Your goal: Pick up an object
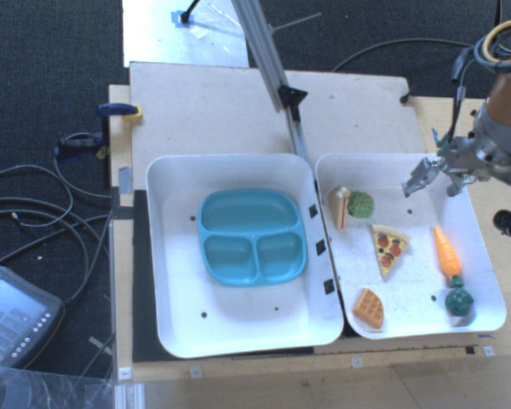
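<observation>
The end effector [434,175] hangs over the upper part of the right bin [490,254], reaching in from the 3 o'clock side; its jaws appear parted to a moderate width, with nothing between them. No object is designated, so any item in the right bin qualifies as the pick target. The nearest candidates lie toward 7 o'clock of the end effector: a green broccoli piece [361,204] touching a sandwich piece [340,208], then a pizza slice [389,250]. An orange carrot [447,252] lies at 6 o'clock, with a dark green item [458,301] beyond it and a waffle [368,308] further toward 7 o'clock. The items are spaced apart, probably to allow single grasps. The left bin [170,228] holds a blue divided tray [251,235].
</observation>
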You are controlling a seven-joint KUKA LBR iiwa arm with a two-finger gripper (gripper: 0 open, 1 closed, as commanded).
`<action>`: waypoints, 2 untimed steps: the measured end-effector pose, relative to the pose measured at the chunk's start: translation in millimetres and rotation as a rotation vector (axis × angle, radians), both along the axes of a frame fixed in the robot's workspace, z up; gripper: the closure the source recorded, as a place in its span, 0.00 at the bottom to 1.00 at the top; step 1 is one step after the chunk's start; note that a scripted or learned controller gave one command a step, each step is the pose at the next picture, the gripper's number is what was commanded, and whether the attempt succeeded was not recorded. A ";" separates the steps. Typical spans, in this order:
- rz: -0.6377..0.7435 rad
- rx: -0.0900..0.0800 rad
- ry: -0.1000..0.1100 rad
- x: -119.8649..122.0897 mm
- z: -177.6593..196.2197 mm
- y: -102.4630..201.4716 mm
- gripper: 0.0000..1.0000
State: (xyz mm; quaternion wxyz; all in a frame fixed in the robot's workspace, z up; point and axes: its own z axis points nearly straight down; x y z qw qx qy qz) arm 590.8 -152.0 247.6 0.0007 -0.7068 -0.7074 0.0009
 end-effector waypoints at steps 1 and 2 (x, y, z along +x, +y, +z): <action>-0.001 0.001 0.001 -2.4 -62.2 3.5 0.00; -0.001 0.002 0.002 0.0 -123.8 8.5 0.00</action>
